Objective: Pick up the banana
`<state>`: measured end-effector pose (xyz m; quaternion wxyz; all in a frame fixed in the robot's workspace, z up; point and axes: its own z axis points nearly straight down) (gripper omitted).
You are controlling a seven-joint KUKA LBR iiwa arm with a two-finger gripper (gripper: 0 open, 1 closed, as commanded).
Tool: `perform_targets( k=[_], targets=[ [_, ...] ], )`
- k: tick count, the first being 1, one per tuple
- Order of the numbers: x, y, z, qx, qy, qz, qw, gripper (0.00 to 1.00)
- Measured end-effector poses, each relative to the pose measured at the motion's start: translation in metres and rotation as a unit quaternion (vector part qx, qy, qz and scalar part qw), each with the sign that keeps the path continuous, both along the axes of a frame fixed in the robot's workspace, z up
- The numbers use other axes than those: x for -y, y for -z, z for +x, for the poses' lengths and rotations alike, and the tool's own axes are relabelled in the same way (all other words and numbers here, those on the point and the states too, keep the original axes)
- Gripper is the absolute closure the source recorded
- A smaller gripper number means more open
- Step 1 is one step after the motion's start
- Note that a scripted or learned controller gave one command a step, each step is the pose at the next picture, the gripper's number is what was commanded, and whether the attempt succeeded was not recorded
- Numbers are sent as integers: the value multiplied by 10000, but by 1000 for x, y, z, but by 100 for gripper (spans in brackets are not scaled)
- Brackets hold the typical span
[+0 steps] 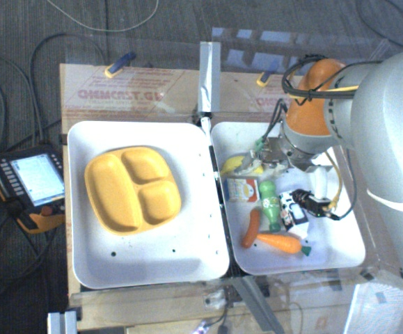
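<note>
the banana [234,164] lies in the right bin [340,252], toward its upper left corner, close to the wall shared with the left bin [83,256]. it is only partly seen: its right end runs under the gripper [265,152], which sits at about 3 o'clock from the visible yellow part. i judge the arm is placed there because the program is aiming at the fruit's middle or right end. whether the hand is released or clenched i cannot tell, since the wrist and its cabling cover it, so i would not call the fruit held.

the banana's long axis runs roughly from 9 o'clock to 3 o'clock, tilted a little so the left tip sits lower; that tip points at the dividing wall. a grasp across the short width looks the sensible choice, as a judgement.

just at 6 o'clock from the fruit is a small carton [242,189], nearly touching it. a green bottle [269,202] stands beside that, then a red sausage [251,228] and a carrot [280,243] further toward 6 o'clock. the crowding leaves little room on the lower side.

the yellow divided tray [133,188] rests in the left bin, well apart from the action.
</note>
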<state>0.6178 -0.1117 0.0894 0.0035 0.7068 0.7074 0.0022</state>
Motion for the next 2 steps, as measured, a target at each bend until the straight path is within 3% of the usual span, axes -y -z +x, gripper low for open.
perform_targets(
  k=[1,2],
  targets=[
    [-6,3,40,-296,-153,6,9994,0],
    [-3,-5,38,-315,-153,-15,9994,100]
  ],
)
